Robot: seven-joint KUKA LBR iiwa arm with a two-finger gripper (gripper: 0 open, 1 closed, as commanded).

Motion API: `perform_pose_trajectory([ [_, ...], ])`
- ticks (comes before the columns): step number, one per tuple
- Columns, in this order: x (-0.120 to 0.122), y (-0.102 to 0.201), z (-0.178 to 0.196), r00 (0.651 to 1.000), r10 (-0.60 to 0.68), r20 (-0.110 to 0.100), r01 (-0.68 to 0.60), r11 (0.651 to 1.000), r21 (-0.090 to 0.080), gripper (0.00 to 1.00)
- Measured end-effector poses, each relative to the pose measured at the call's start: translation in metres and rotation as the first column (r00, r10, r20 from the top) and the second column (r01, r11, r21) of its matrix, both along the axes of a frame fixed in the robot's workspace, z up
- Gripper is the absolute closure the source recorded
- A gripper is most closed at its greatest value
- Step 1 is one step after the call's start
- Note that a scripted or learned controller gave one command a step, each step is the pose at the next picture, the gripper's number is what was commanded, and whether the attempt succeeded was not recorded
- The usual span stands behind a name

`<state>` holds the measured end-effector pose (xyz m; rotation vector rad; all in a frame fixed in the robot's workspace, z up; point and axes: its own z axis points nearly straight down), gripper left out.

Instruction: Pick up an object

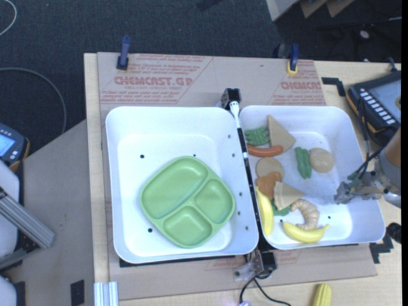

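Note:
The right bin (357, 225) holds several toy foods. Among them are a tan wedge (279, 132), a red sausage (264, 150), a green pea pod (304, 163), a beige round piece (321, 160), a shrimp (308, 211) and two bananas (305, 233) (264, 212). My gripper (349, 192) reaches in from the right, low over the right side of this bin. It is to the right of the shrimp and below the beige round piece, touching none of the foods. Nothing shows held in it.
The left bin (121, 171) holds a green divided plate (187, 201). A black clip (231, 97) sits where the bins meet at the back. A dark device (380, 104) lies on the bench at the right edge. A yellow object (322, 294) lies in front of the bins.

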<state>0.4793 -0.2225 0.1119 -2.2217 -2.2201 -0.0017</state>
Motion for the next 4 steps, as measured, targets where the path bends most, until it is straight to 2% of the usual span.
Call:
perform_pose_trajectory([
  [1,0.000,-0.002,0.044,1.000,0.001,0.004,-0.001,1.000,-0.004,1.00],
  [4,0.001,-0.002,0.072,1.000,0.001,0.009,-0.001,1.000,-0.008,1.00],
])
